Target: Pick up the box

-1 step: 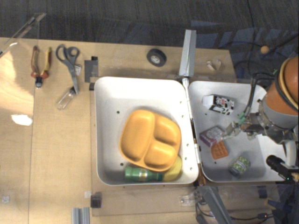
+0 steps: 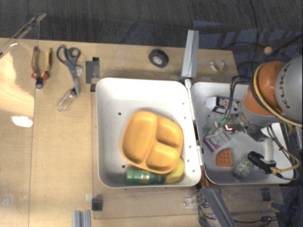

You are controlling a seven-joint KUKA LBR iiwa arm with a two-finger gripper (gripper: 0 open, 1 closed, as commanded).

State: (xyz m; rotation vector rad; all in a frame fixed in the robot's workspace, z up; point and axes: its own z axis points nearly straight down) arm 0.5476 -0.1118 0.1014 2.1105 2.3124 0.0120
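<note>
The gripper (image 2: 230, 125) is seen lowered into the right bin (image 2: 208, 171) above a crumpled packet (image 2: 215, 140), its closure indiscernible.

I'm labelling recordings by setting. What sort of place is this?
Probably a robotics lab workbench: two white bins on a wooden bench, pliers, scissors and a tape roll beside them, and a KUKA arm reaching in.
</note>
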